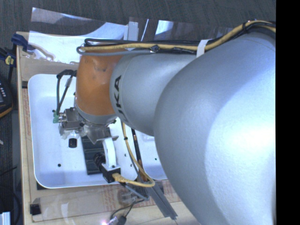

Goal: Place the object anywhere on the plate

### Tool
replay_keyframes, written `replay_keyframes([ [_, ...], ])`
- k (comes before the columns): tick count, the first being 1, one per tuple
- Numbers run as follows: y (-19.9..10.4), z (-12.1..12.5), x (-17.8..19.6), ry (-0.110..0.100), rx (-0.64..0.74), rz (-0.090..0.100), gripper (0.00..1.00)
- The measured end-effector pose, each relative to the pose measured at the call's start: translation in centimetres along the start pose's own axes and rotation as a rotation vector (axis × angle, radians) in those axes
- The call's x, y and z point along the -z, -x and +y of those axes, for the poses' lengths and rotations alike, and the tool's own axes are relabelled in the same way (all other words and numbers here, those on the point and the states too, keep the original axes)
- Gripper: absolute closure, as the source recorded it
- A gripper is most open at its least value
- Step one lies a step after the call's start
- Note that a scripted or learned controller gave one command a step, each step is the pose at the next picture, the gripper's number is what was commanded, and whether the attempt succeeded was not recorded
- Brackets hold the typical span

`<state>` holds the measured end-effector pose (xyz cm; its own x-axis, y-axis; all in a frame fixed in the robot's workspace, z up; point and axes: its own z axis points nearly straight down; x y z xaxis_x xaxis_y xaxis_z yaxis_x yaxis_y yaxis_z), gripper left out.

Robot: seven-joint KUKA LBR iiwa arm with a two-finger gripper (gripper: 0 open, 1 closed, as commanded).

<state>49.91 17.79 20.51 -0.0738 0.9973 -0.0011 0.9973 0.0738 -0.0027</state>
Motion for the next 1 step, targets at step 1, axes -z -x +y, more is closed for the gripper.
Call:
replay_keyframes([
  [1, 6.62, -2.81, 5.89, 0.000, -0.458, 0.001, 1.00],
])
